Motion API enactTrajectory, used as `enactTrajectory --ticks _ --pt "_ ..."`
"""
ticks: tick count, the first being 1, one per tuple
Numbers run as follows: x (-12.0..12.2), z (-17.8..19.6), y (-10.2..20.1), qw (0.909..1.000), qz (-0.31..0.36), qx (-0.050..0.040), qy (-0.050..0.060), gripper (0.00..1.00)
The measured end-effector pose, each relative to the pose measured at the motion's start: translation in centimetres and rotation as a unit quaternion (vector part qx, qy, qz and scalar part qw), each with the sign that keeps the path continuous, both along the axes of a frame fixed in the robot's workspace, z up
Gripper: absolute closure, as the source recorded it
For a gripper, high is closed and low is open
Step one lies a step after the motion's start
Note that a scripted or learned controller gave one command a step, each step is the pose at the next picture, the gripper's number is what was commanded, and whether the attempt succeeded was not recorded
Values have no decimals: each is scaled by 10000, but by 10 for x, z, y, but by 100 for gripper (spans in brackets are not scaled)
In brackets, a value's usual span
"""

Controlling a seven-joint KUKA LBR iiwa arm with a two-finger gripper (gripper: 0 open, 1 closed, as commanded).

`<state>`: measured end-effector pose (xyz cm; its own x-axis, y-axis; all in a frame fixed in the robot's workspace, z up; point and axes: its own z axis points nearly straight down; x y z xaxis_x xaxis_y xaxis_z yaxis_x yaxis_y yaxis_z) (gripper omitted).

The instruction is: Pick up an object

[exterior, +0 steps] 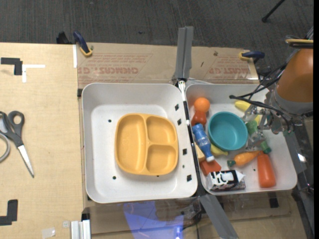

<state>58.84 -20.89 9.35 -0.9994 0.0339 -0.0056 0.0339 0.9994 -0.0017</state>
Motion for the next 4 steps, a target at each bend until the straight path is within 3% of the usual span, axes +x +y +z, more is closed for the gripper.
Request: enactTrajectory --ticks 1,2,3,4 --pt "65 2 -10 9997 -177 41 131 0" --pt "71 14 -10 9999 -169 -2 -22 100" --pt "68 15 -11 9998 -176 15 57 0" --pt "31 0 -9 9998 -183 3 4 0"
